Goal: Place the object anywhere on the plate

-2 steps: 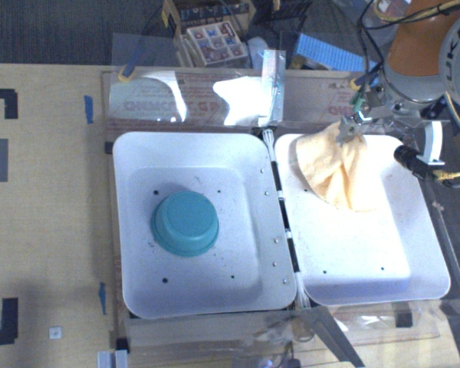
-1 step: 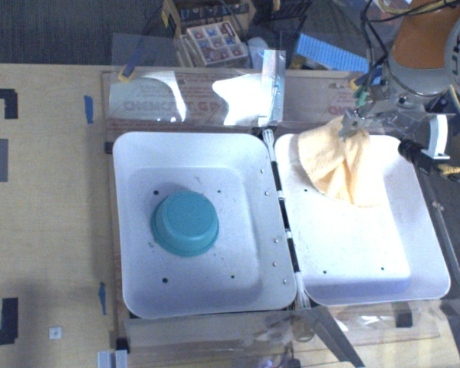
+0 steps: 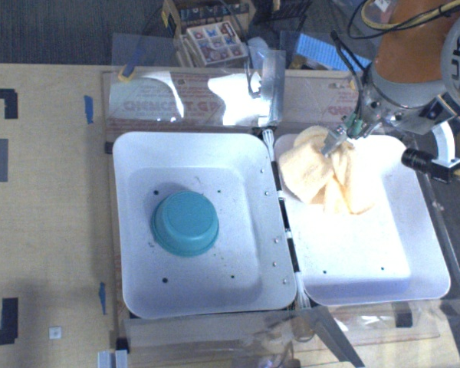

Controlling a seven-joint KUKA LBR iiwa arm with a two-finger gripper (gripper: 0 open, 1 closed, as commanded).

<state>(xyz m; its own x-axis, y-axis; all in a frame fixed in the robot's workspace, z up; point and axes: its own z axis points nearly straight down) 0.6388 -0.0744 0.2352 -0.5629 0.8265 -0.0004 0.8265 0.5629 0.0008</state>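
Observation:
A pale yellow cloth (image 3: 320, 176) lies crumpled at the far left of the right bin (image 3: 383, 274), partly draped over the bin's left rim. One fold of it is drawn up into a peak between the fingers of my gripper (image 3: 343, 141), which is shut on it right above the cloth's upper right part. The teal round plate (image 3: 185, 222) sits upside down in the middle of the left bin (image 3: 238, 282), well to the left of the gripper and apart from the cloth.
The arm's orange band (image 3: 414, 10) and grey wrist reach in from the upper right. Shiny foil and cardboard (image 3: 215, 98) stand behind the bins. A ridge of two rims (image 3: 285, 228) divides the bins.

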